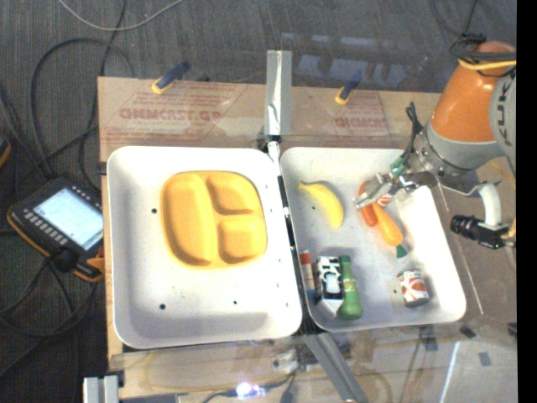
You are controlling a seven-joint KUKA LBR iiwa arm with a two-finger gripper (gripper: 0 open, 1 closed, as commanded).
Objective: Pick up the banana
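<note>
Hovering over the right-hand bin (445, 300), the pincer (379, 190) looks to be in the approach step, with nothing lifted yet. Its fingers are hard to read against the orange carrot (386, 223) lying just beneath and to the near side of it, so I cannot tell whether they stand apart or together. The banana (325, 201) lies to the pincer's left, near but apart from it, resting flat on the bin floor close to the divider between the two bins. My guess is the arm sits closer to the carrot than to its real target. The next move would call for shifting leftward until the pincer is centred above the banana, turning to straddle its narrow width, then descending. Further off, on the near side of the pincer, stand a small can (413, 287) and a green bottle (349, 296).
</note>
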